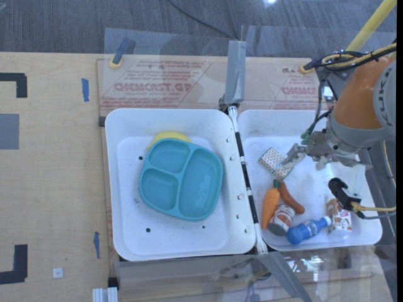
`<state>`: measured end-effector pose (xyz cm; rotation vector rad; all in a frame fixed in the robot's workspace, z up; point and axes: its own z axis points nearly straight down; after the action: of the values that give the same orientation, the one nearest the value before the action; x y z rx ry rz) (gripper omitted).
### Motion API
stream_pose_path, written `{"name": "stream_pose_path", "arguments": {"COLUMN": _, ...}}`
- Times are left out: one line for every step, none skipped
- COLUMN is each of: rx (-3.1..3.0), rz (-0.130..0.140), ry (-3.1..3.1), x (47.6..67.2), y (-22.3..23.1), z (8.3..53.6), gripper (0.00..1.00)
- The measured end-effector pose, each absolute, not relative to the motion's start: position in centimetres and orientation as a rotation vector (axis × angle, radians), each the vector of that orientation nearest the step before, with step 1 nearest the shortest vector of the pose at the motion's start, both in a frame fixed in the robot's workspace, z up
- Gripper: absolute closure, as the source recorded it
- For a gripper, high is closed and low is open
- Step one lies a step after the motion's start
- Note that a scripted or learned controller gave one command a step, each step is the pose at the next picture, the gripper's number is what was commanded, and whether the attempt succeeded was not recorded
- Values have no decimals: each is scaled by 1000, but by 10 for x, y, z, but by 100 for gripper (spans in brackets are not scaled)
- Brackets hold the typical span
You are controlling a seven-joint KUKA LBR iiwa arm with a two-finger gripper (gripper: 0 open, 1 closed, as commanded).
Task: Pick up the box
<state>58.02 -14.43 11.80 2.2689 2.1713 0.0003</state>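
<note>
A grey KUKA arm point(368, 106) with an orange band reaches in from the right over two shallow white bins set side by side on a wooden bench point(50, 168). Its gripper point(296, 154) hangs low in the right bin point(371, 234), just beside the single small patterned box point(272, 160), which lies near that bin's upper left; whether the fingers grip the box cannot be told. The right bin also holds one toy carrot point(270, 206), one sausage point(291, 198), one small can point(282, 219), one blue bottle point(306, 230) and one printed packet point(340, 219). The left bin point(119, 231) carries one teal divided plate point(182, 178) over a yellow item point(169, 136). Blue tape point(85, 89) marks the bench; grey carpet point(126, 5) lies beyond.
</note>
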Motion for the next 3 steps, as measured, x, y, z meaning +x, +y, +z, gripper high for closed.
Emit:
{"name": "stream_pose_path", "arguments": {"rx": 2256, "rz": 15, "ry": 2159, "x": 611, "y": -98, "z": 96, "gripper": 0}}
{"name": "stream_pose_path", "arguments": {"rx": 2292, "rz": 16, "ry": 2129, "x": 631, "y": -96, "z": 96, "gripper": 0}}
{"name": "stream_pose_path", "arguments": {"rx": 2285, "rz": 29, "ry": 2127, "x": 634, "y": -94, "z": 109, "gripper": 100}}
